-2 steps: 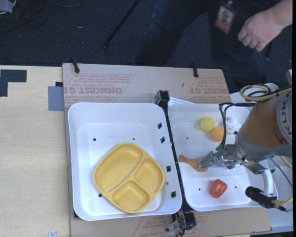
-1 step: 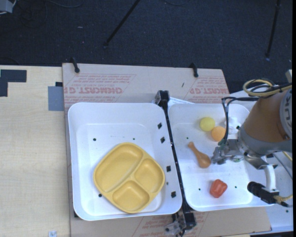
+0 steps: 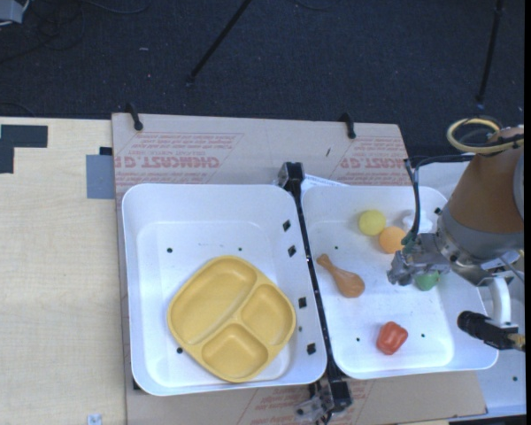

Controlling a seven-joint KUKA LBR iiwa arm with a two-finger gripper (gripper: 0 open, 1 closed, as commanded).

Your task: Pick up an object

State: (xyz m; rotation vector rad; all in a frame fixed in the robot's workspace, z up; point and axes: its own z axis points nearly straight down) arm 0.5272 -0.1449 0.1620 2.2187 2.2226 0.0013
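In the camera view, the arm reaches in from the right and its gripper (image 3: pixel 413 271) sits low over the right-hand side of the right bin (image 3: pixel 345 209). A small green object (image 3: pixel 427 281) shows just beneath and slightly to the right of the gripper's tip, touching it or nearly so; whether it lies between the fingers cannot be told, since the gripper body hides them, and so I cannot tell whether they stand open or closed. An orange ball (image 3: pixel 391 238) lies just up and to the left of the gripper, with a yellow ball (image 3: pixel 371 222) touching it on its far side. A wooden drumstick (image 3: pixel 341 277) lies well to the left, its long axis running from upper left to lower right, and a red pepper (image 3: pixel 391 336) sits nearer the bin's front edge, down and to the left. The left bin (image 3: pixel 150 237) holds a yellow divided plate (image 3: pixel 232 317). The green object is my judgement of the likeliest target, being directly under the tip.
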